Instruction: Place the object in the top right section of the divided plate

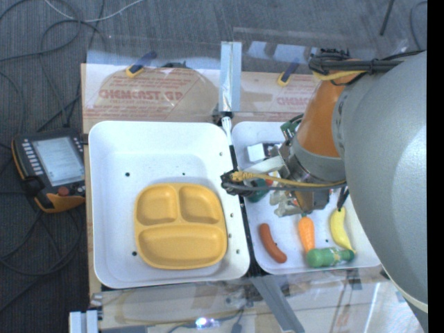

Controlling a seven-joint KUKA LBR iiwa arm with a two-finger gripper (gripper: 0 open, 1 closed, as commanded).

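Orange carrot (pixel 306 233) lies just below pincer (pixel 297 201).

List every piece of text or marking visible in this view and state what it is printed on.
Red lettering on the clear sheet behind the left bin: too blurred and glare-washed to read.
More red lettering on the clear sheet behind the right bin: partly hidden, unreadable.
Handheld pendant's screen: content too small to read.
The yellow divided plate and the toy food bear no readable text.

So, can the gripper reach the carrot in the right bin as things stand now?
Probably yes. The gripper is low in the right bin, just above the carrot. The carrot lies uncovered between the sausage and the banana.
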